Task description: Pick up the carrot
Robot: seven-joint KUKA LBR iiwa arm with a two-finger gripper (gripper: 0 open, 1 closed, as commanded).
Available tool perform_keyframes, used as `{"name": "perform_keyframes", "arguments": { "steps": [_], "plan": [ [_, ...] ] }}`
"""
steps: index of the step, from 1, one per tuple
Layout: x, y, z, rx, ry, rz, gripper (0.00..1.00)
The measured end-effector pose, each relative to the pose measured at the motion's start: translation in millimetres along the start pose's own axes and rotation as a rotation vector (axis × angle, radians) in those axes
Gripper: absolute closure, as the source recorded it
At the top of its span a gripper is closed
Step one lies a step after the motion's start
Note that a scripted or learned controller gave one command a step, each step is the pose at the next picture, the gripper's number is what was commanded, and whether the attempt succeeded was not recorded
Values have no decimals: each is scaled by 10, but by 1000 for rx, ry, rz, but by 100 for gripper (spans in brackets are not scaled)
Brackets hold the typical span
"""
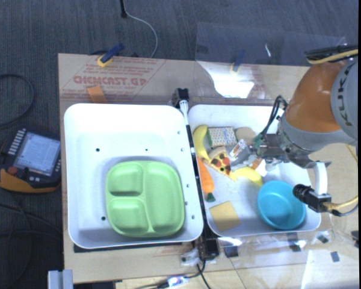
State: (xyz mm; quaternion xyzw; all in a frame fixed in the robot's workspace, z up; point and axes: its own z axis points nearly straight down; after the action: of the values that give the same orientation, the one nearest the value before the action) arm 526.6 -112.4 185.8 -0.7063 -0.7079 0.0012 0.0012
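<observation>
Cardboard-topped counter: slim orange carrot lay unpicked at nine o'clock in the right white bin; hand hovered nearby, grip state impossible to tell.

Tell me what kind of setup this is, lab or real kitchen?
Most likely a robot lab bench, not a kitchen. Two white bins sit on a cardboard-topped bench, toy food such as a carrot and banana lies in the right one, and a control pendant rests on the carpet.
</observation>
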Motion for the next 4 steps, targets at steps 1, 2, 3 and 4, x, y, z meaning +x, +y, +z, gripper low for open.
{"name": "perform_keyframes", "arguments": {
  "steps": [1,2,3,4],
  "plan": [
    [85,20,900,-6,-2,-48,0],
    [139,591,952,-11,-5,93,0],
    [166,310,950,-20,0,395,0],
    [168,191,932,-7,0,568,0]
  ]
}}
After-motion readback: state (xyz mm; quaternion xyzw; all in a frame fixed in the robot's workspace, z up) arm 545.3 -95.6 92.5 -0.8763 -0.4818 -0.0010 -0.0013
